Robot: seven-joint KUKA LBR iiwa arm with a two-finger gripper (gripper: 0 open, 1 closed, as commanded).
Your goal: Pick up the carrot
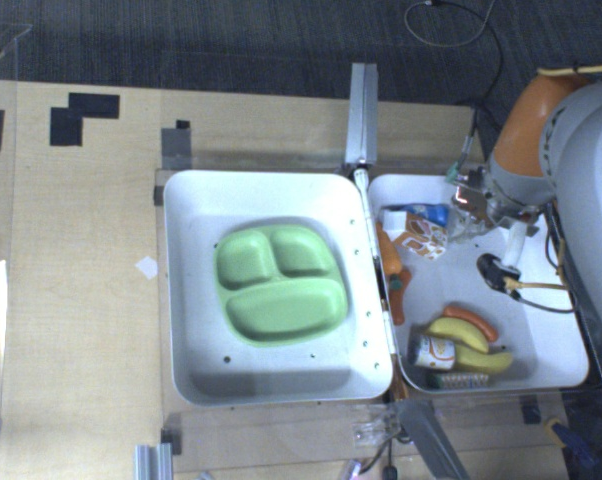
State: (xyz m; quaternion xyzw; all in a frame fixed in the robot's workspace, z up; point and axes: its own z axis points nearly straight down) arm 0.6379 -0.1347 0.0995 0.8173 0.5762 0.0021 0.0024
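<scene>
The carrot (388,251) is a slim orange piece lying lengthwise against the left wall of the right bin (541,353). My gripper (468,216) hangs over the back of that bin, to the right of the carrot and apart from it. It is just beside a blue and white packet (424,215) and an orange and white wrapper (422,238). Nothing shows between its fingers. The grey arm with its orange band (524,133) reaches in from the right.
A red piece with a green bit (398,298) lies just in front of the carrot. A banana (468,342), an orange-red stick (471,319) and a small carton (436,352) sit at the bin's front. The left bin (186,298) holds a green divided plate (279,282).
</scene>
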